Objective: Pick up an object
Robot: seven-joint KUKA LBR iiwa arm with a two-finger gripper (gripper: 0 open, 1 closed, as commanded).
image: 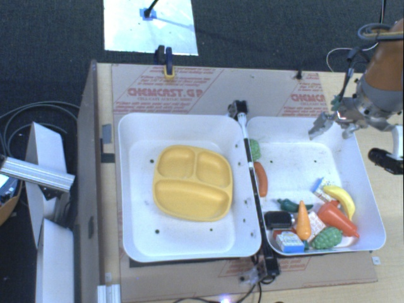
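My gripper [333, 129] hangs over the far right corner of the right bin [297, 163], open with nothing between its fingers [318, 126]. Toy foods are piled at the bin's near right: a yellow banana [341, 198], an orange carrot [303, 219], a red-orange pepper [338, 218], a bumpy green piece [327, 237], a blue box [290, 242] and a black block [276, 219]. An orange sausage [260, 178] and a green piece [254, 149] lie along the bin's left wall. The pile is well in front of the gripper.
The left bin [139, 144] holds a yellow compartment tray [192, 183]. A black divider rail [249, 163] runs between the bins. Cardboard [189, 87] lies under both bins, with a clamp [166, 59] at its far edge.
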